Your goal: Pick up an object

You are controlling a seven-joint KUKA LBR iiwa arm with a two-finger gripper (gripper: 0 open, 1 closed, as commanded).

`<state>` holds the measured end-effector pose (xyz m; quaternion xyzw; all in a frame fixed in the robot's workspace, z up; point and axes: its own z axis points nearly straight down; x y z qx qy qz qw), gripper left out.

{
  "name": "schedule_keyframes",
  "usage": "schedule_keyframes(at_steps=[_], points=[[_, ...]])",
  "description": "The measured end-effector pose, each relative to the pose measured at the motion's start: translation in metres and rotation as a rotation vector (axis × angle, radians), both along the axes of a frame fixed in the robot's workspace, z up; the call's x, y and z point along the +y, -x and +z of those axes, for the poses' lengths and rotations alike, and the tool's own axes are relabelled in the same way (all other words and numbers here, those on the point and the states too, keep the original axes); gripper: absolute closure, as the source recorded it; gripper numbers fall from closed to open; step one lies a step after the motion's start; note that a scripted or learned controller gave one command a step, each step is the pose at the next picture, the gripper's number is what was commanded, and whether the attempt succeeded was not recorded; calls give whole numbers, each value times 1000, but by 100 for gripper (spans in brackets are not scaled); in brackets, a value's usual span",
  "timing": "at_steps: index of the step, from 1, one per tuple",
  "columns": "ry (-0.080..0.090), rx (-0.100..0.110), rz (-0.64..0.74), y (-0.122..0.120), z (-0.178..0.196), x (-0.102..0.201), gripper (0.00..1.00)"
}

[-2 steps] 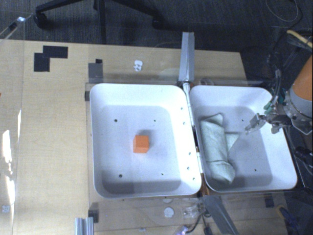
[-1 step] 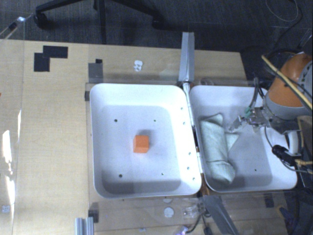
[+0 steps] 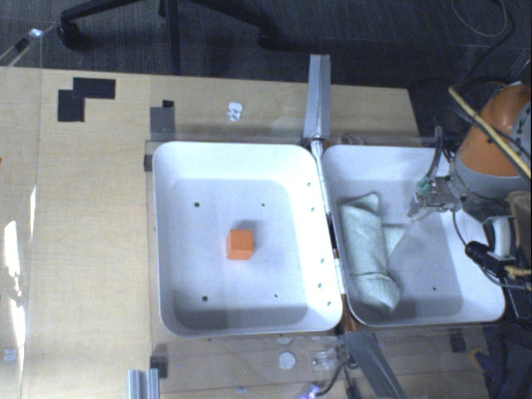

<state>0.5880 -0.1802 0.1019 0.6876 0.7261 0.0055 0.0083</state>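
Lying in the left bin (image 3: 170, 223), orange cube (image 3: 240, 244) sits well apart from pincer (image 3: 422, 196), whose state I cannot tell.

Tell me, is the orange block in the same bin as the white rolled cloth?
No, the orange block sits in the left bin; the cloth lies in the right bin.

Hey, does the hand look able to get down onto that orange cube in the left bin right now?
Probably yes. The orange cube sits alone on the left bin's floor, open from above. The hand is over the right bin, beside a white bundle.
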Motion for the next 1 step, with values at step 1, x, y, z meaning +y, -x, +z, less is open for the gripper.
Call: schedule_keyframes(at_steps=[1], points=[[-1, 12, -37, -83, 82, 20, 100]])
